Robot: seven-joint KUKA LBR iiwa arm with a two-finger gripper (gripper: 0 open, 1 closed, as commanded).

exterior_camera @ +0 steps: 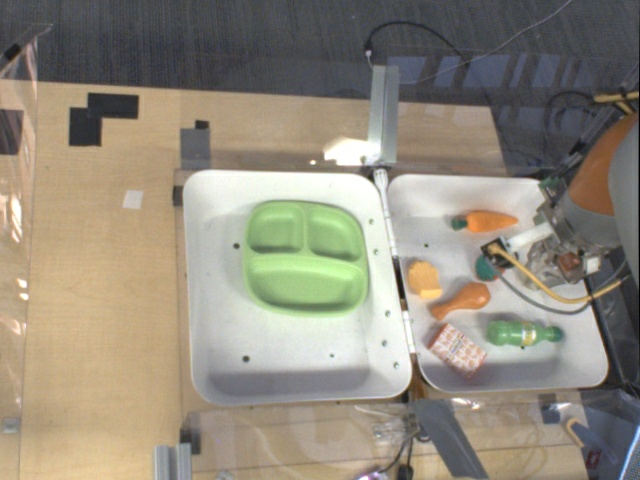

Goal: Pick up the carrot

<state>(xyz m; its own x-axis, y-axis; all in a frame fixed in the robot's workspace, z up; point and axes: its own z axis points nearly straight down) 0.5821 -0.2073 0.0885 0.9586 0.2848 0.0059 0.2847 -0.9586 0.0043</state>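
The counter (100, 298) carries two white bins. The left bin (215, 368) holds a green plate (305, 258). The right bin (580, 363) holds everything else. The arm (610, 183) comes in over that bin's right edge, and its jaws hang low there. I cannot tell whether they are released or clenched, and nothing shows between them.

The carrot (490, 222) lies flat in the far part of the right bin, green end left and tip right, just far-left of the wrist. Nearer lie a bottle (522, 334), a drumstick (462, 299), a box (458, 349) and a yellow chunk (425, 279).

The carrot is clear of its neighbours, so the grasp should go well with the jaws centred over its thick middle, set across its length, brought straight down and closed before lifting. The drumstick is a similar orange and could be mistaken for it.
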